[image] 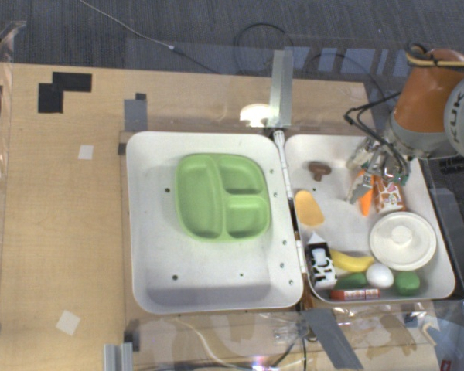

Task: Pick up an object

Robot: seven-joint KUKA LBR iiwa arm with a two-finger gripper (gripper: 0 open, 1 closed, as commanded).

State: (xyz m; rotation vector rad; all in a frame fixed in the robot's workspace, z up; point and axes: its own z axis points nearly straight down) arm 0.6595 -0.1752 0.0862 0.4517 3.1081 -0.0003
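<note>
At the upper right of the frame, the hand (pixel 373 163) hangs low over the back of the right bin (pixel 446 263), reached in on the grey arm with its orange band (pixel 424 99); whether it is spread or pressed together I cannot tell, since cables and metal parts crowd the view there. Just below it, an orange piece (pixel 364 192) and a small red-and-white packet (pixel 389 195) lie touching or nearly touching the hand, which suggests these are the likely target, though nothing can be seen clearly pinched. Left of them sits a small brown object (pixel 319 170), and further down the frame a yellow-orange oval piece (pixel 308 209) lies against the bin's left wall. Lower right holds a white round lidded bowl (pixel 402 239), and along the bottom rim cluster a banana (pixel 351 262), a white egg shape (pixel 380 275), a green item (pixel 407 283), a black-and-white carton (pixel 320 264) and a red bar (pixel 356 293). This crowding probably explains the approach from the freer back area. Across the middle divider, the left bin (pixel 151 230) carries a green divided tray (pixel 222 196), apparently a drop place. Both bins rest on the wooden table (pixel 54 230).
</note>
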